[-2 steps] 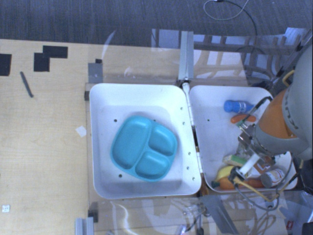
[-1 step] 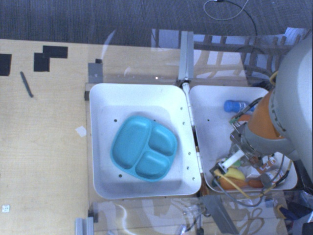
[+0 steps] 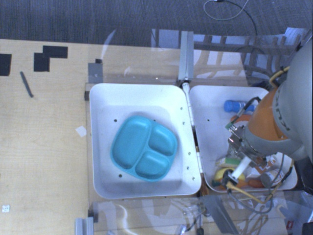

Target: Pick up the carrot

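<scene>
A blue divided plate (image 3: 145, 147) lies in the left bin (image 3: 100, 146); a blue object (image 3: 234, 105) rests in the right bin (image 3: 208, 131).

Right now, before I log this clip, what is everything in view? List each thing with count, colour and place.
bins: two, white; left bin and right bin, side by side on the bench
divided plate: one, turquoise, three compartments; lying in the left bin
blue object: one; back of the right bin, partly behind the arm
small items: a cluster, yellow, white and orange; front of the right bin under the arm, too cluttered to tell which is the carrot
black patches: a few; on the bench top at far left
dark stick: one; on the bench, left
cable: one, thin; on the grey floor beyond the bench
arm: one, grey with orange band; over the right bin
</scene>
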`<state>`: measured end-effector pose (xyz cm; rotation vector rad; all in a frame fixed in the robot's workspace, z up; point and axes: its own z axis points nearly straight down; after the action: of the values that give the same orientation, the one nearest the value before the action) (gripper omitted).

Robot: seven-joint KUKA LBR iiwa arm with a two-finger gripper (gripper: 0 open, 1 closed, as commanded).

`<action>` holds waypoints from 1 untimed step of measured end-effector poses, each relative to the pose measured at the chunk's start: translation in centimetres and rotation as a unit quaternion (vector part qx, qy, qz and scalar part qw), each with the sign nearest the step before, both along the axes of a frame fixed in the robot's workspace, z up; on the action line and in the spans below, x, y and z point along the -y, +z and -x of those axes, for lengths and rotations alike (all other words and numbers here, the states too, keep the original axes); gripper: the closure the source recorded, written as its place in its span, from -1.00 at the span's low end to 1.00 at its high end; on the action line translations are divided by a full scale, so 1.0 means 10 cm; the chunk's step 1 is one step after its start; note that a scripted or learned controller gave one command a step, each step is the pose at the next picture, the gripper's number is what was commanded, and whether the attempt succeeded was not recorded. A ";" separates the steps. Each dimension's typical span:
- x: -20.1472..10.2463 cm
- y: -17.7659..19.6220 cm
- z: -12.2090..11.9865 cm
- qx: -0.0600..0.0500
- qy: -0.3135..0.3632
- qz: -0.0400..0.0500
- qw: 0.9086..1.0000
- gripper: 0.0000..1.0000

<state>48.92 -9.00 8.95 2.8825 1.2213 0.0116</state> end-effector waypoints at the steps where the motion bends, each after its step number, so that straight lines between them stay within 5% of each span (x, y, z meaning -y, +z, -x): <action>1: -0.04 0.00 -0.02 0.003 -0.107 -0.002 0.994 1.00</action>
<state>49.09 -8.61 8.98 2.9966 0.9072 0.0214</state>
